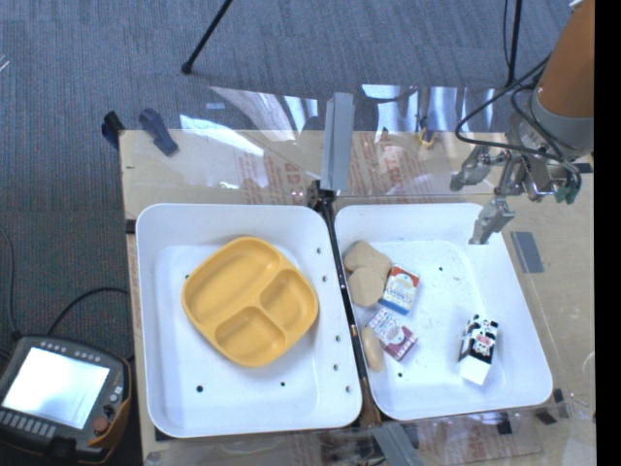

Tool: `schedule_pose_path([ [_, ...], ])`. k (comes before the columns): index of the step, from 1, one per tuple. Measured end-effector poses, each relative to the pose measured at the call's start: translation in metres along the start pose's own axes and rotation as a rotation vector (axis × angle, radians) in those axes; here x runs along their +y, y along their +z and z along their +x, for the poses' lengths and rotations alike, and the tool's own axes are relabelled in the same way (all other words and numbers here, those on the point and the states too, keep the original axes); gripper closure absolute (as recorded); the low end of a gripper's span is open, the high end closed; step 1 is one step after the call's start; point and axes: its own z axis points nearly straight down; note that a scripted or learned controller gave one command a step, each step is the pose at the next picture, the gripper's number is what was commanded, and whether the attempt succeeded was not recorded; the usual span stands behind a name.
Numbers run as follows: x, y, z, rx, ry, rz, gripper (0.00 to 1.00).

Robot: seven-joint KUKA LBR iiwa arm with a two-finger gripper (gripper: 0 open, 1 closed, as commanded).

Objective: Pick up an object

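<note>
Up high, the gripper [500,194] hangs over the right bin's [514,289] far corner, and its fingers look apart, holding nothing. Below, a little cow carton [478,348] stands in that bin.

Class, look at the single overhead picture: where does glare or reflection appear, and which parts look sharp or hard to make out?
In the camera view, bright reflections streak the clear panel behind the bins; the yellow plate and the small cow-print carton are evenly lit and fairly sharp; the gripper at the right bin's far corner is small and cluttered with cables, so its detail is hard to read.
</note>
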Motion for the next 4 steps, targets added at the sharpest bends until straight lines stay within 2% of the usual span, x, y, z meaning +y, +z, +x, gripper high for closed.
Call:
schedule_pose_path([
  [1, 0.052, 0.159, 0.012, 0.015, -0.088, -0.005, 0.00],
  [2, 0.067, 0.192, 0.060, -0.013, 0.080, 0.002, 0.00],
  [3, 0.069, 0.182, 0.059, -0.010, 0.071, 0.001, 1.00],
  [4, 0.156, 0.097, 0.099, -0.004, 0.119, -0.003, 1.00],
])
